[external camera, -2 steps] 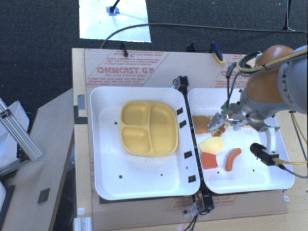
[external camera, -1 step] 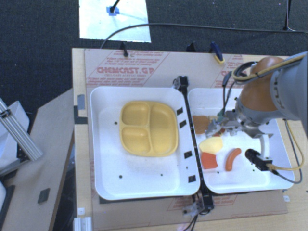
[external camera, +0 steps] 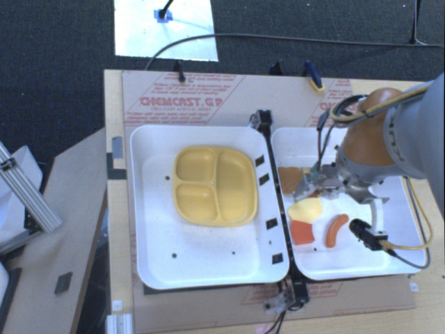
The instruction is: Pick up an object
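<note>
Clear sheet (external camera: 208, 96) under both bins, printed in red "CHEMCAST GP". Left bin (external camera: 156, 256): one yellow moulded plate (external camera: 214, 185), rounded-square, three compartments, matte. Right bin (external camera: 403, 252): gripper (external camera: 313, 181) at nine o'clock, its state impossible to tell; just below it a pale yellow wedge (external camera: 306, 209), an orange-red block (external camera: 302, 233), a glossy sausage (external camera: 336, 229); a brown disc (external camera: 290, 179) beside it.

The arm (external camera: 389, 141) hides the tool's fingertips and part of the brown piece (external camera: 290, 179).
</note>
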Controlling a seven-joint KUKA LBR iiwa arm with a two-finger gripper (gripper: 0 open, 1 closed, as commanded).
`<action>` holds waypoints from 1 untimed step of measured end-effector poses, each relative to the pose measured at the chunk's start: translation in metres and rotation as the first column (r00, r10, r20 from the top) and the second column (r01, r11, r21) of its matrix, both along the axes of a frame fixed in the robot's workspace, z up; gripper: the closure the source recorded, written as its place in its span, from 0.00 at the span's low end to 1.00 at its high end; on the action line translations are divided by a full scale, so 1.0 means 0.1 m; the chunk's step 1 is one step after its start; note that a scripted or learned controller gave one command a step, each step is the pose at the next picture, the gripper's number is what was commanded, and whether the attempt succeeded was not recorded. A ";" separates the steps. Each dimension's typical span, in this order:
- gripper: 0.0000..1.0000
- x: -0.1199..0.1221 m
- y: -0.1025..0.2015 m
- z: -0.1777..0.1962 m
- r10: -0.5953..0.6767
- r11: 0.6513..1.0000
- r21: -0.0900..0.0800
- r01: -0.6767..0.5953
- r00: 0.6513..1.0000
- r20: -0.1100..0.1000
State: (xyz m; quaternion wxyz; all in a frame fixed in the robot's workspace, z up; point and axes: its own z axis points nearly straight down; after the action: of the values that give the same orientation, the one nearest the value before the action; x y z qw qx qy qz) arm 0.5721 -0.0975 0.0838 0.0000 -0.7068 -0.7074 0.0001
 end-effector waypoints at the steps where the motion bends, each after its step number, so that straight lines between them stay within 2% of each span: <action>1: 1.00 0.01 0.00 0.12 0.000 1.000 -0.001 0.000 1.000 0.003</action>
State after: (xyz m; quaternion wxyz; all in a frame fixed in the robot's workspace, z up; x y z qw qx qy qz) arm 0.5731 -0.0978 0.0956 -0.0014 -0.7068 -0.7074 -0.0009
